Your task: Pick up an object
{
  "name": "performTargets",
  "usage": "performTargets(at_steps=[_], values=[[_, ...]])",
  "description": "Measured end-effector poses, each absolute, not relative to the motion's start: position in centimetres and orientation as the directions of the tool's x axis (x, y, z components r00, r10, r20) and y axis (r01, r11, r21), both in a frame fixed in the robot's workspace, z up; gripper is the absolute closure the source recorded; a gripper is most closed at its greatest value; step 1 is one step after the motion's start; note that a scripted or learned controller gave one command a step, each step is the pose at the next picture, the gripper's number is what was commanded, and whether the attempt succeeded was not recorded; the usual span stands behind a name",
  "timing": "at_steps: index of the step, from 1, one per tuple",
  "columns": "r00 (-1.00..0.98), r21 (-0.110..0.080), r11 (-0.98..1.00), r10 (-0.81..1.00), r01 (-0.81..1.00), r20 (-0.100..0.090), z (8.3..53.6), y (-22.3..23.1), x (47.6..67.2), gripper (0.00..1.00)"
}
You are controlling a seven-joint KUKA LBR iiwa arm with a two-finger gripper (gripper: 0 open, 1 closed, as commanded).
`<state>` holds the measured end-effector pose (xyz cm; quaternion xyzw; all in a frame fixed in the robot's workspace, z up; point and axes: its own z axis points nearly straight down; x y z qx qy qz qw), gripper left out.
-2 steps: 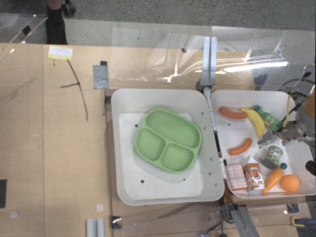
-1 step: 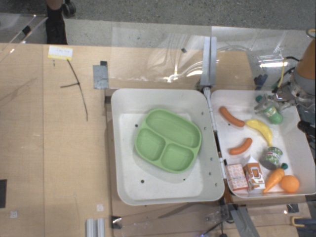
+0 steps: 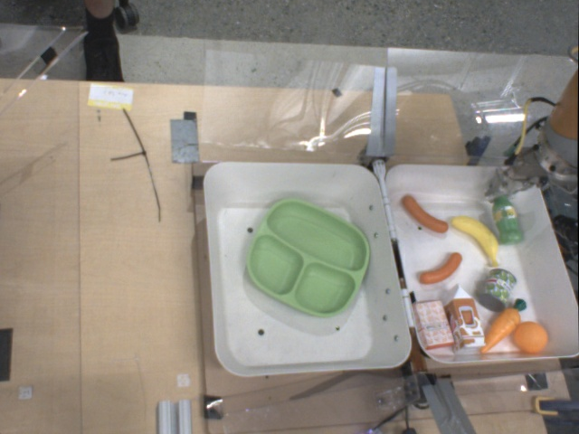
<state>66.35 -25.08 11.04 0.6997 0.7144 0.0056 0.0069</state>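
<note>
Green bottle (image 3: pixel 507 221) in the right bin (image 3: pixel 394 269), close to its right wall and just beside the banana (image 3: pixel 477 237). Jaws directly above the bottle at the bin's far right corner, hanging from the arm (image 3: pixel 563 138); clenched or released, cannot tell. No object visibly between them.

Near edge crowded: two small boxes (image 3: pixel 449 323), carrot (image 3: pixel 500 330) and orange (image 3: pixel 531 336) packed together, with a round can (image 3: pixel 498 286) just behind the carrot. Two sausages (image 3: pixel 424 213) lying apart toward the left wall, bare floor between them and around each.

Left bin (image 3: pixel 213 269) holding one green divided plate (image 3: pixel 308 258) at centre, with open white margin on all sides. Bare worktop (image 3: pixel 90 260) left of both bins.
</note>
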Motion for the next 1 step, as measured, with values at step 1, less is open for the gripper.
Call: performTargets(at_steps=[1], values=[[-0.017, 0.009, 0.017, 1.0, 1.0, -0.002, 16.49, -18.13, 64.08, 1.0]])
